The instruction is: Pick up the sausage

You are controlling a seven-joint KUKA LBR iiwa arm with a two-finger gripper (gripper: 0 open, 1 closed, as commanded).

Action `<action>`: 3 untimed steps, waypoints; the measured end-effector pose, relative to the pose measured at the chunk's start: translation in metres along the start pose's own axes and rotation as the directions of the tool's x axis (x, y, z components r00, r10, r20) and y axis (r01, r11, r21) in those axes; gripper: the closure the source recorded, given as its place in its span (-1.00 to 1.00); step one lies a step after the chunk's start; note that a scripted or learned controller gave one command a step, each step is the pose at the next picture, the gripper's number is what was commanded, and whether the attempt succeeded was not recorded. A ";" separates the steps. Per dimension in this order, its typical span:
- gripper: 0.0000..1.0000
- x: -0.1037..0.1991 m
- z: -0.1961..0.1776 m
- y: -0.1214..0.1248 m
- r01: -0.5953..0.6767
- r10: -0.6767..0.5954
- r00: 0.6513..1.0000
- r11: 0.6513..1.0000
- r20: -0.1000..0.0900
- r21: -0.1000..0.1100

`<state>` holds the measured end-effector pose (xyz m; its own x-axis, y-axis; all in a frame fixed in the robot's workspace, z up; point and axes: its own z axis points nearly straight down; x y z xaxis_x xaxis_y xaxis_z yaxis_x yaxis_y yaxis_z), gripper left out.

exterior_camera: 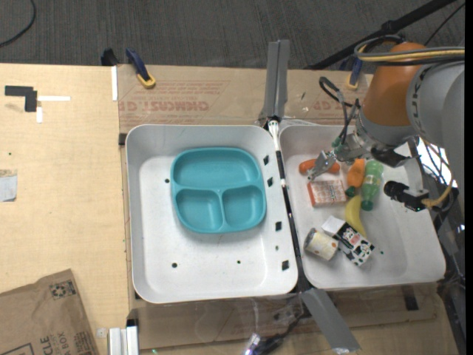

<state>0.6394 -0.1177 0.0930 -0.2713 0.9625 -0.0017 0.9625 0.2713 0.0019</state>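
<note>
Step in hand, as judged: the approach and closing-in on the sausage; no lift is seen. The gripper [323, 165] is lowered into the right bin [414, 261], toward its 10 o'clock corner, the arm reaching in from 3 o'clock. Whether anything is clamped in it, or how it is set, cannot be told at this size.

The sausage [309, 166] is taken to be the small orange-red piece lying just at 9 o'clock of the gripper, touching or nearly so; the identification is tentative. The next move is judged to call for a closure centred on that piece, then a straight lift, clear of the neighbours crowded at 4 to 5 o'clock.

Right bin contents: a pink packet [326, 192], an orange carrot-like piece [356, 173], a green bottle [370, 184], a banana [355, 214], a small can [321, 244] on its side, a black-and-white carton [355, 244].

Left bin [148, 220]: a teal divided plate [219, 189], three compartments, nothing seen in them.

Both bins sit side by side on the worktop [59, 198].
</note>
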 end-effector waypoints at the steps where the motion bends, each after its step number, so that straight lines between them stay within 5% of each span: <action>1: 1.00 -0.002 -0.009 0.000 -0.004 0.004 1.000 1.000 0.001 -0.001; 2: -1.00 -0.002 -0.009 0.000 -0.004 0.004 1.000 1.000 0.001 -0.001; 3: -1.00 0.013 0.001 0.024 -0.164 0.164 0.986 0.986 0.000 0.001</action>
<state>0.6592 -0.0983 0.0925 -0.1095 0.9940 -0.0015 0.9940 0.1095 0.0015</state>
